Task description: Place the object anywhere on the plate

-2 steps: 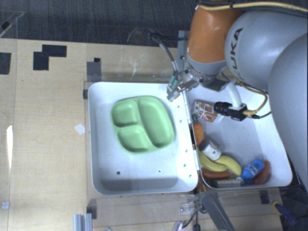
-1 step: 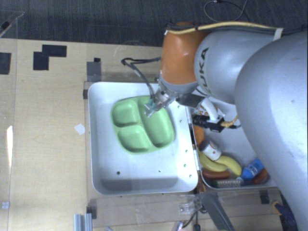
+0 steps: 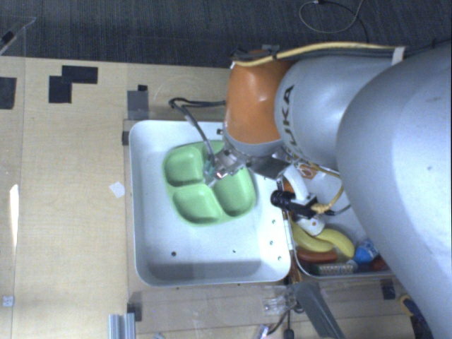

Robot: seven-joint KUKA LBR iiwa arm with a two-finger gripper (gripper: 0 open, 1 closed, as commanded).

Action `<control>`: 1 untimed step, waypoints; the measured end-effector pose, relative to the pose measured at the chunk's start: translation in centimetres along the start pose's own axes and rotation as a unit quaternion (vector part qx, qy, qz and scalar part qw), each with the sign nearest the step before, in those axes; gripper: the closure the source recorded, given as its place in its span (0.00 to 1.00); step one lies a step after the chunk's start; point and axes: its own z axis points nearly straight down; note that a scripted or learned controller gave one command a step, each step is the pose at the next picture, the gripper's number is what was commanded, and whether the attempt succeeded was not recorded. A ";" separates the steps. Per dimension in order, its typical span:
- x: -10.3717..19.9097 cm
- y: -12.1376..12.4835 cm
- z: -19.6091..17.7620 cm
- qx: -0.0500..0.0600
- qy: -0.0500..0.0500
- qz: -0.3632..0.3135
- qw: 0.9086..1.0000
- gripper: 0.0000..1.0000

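A light green plate [image 3: 194, 189] with three compartments lies in the left white bin [image 3: 152, 253]. My gripper [image 3: 215, 169] hangs over the plate's middle, where the dividers meet. The wrist with its orange band [image 3: 254, 104] covers the plate's upper right part. I see no object between the gripper and the plate from this angle. In the right bin lie a yellow banana [image 3: 328, 242], a red item [image 3: 321, 258] and a blue item [image 3: 365, 251], mostly hidden under the arm.
The grey arm [image 3: 381, 154] fills the right side and hides most of the right bin. A black cable [image 3: 187, 108] loops near the left bin's far rim. The tan bench [image 3: 63, 189] lies to the left.
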 end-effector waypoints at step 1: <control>2.9 1.6 -4.9 -0.002 -0.001 -0.076 0.997 1.00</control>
